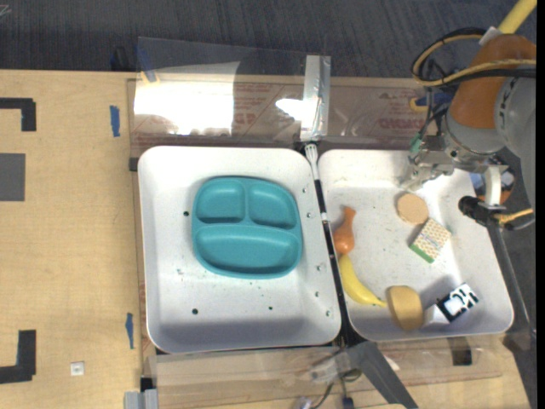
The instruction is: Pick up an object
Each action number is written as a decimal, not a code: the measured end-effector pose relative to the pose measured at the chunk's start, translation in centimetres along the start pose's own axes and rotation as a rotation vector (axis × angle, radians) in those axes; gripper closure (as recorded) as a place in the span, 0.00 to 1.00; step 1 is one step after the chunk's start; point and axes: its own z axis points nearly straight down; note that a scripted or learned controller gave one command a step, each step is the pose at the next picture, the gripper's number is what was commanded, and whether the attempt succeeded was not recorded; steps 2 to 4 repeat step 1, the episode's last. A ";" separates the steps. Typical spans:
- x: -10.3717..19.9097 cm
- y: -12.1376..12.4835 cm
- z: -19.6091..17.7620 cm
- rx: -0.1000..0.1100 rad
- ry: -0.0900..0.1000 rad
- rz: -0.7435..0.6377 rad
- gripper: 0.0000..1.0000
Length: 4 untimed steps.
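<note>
My gripper (419, 170) is hovering at the back of the right bin (375, 170), just above the round tan disc (412, 207). I am holding nothing yet, so the pick is all ahead of me. Whether it is spread or closed, I cannot tell. The disc is lying near the patterned sponge (430, 241), and the banana (356, 285) is lying apart.

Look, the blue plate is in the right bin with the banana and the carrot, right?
Not quite. The camera view shows the blue plate alone in the left bin. The banana and the carrot do lie in the right bin, near its left wall.
</note>
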 end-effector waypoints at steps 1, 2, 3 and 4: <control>0.0 0.0 0.1 0.002 0.000 0.000 0.00; 0.0 0.0 0.1 0.002 0.000 0.000 0.00; 0.0 0.0 0.1 0.002 0.000 0.000 0.00; 0.0 0.0 0.1 0.002 0.000 0.000 0.00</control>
